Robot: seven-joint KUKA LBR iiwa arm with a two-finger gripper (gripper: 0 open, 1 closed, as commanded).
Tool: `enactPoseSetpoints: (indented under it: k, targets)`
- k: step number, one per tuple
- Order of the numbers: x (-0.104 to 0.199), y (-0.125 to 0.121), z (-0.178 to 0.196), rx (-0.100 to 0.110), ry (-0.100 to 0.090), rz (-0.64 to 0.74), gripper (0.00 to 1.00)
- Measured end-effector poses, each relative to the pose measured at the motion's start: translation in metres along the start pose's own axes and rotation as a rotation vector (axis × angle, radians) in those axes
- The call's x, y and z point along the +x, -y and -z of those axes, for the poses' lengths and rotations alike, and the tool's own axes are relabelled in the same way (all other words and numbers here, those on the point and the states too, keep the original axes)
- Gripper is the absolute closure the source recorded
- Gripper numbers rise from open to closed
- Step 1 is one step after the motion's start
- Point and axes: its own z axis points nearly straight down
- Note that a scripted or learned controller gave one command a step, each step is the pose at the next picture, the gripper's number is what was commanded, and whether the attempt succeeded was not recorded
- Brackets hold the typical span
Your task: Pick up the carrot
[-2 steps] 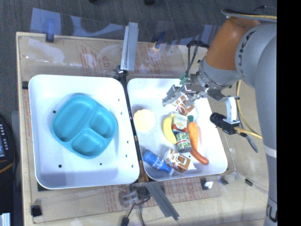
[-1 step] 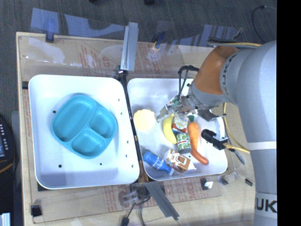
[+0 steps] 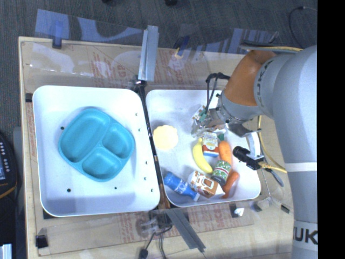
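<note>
Overhead slanted view of a wooden desk [image 3: 81, 63] w/ two shallow white bins side by side. The left bin [image 3: 48, 182] holds a blue divided tray [image 3: 97, 143], lying flat near its centre. The right bin [image 3: 178, 104] holds a cluster of small items toward its right and bottom.

Hard to make out: the tool [image 3: 204, 122] sits at the end of the arm, over the upper middle of the right bin, just above the item cluster. It reads as a small tangle of metal parts and wires; whether it is released or clenched can't be told. Nothing is seen in its grasp. The arm's grey body [image 3: 291, 107] is cut off at the right edge and bottom, and covers the right bin's top right corner.

Arm pose: it enters from the right, w/ the orange band [image 3: 242, 82] above the wrist, wrist angled down and left into the right bin.

The carrot [image 3: 225, 151] lies in the right bin, below and right of the tool, orange, roughly upright in view, just beside a yellow banana [image 3: 200, 158] on its left. A 2nd orange piece [image 3: 231, 182] lies lower, near a small can [image 3: 221, 171] and a printed carton [image 3: 205, 185]. A pale yellow round item [image 3: 165, 137] rests left of the banana. A blue bottle [image 3: 177, 183] lies at the bin's bottom left.
</note>
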Motion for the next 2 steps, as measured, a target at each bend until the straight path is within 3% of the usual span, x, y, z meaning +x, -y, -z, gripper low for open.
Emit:
enactPoseSetpoints:
  k: [1, 2]
  targets:
    - [0.051, -0.064, 0.088, 0.007, -0.005, -0.077, 1.0]
    - [0.057, -0.065, -0.017, 0.011, -0.005, -0.106, 1.0]
